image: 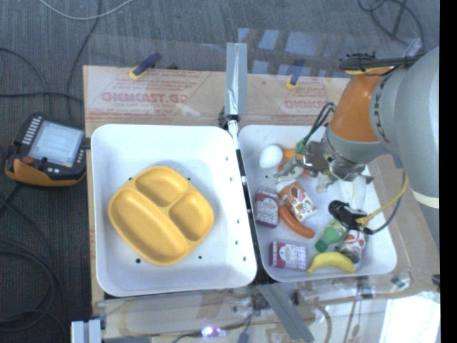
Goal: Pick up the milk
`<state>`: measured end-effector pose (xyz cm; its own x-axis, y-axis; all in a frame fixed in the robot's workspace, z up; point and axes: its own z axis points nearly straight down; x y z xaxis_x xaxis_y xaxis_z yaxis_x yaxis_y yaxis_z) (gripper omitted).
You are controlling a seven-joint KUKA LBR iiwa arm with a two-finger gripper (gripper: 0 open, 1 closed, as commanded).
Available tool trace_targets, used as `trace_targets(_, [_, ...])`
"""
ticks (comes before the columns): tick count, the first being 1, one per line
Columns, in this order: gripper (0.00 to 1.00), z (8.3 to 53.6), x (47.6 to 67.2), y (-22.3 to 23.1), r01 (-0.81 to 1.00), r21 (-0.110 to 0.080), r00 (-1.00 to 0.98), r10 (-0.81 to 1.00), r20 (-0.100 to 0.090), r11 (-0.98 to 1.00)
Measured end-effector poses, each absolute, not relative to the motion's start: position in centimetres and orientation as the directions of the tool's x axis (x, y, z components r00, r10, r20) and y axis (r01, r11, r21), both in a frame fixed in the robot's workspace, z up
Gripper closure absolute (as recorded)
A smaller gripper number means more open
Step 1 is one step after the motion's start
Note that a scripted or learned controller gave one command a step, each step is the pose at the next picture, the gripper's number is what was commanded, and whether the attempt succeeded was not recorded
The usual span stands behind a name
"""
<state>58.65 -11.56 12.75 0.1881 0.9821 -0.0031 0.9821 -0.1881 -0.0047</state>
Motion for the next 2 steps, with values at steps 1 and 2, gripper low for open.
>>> trace_targets(1, [0.00, 9.01, 56.46, -10.28, 0.990, 0.013, 0.143, 0.990, -0.004, -0.143])
trace_targets(2, [0.00, 9.01, 56.46, -10.28, 0.990, 0.013, 0.143, 0.990, -0.004, -0.143])
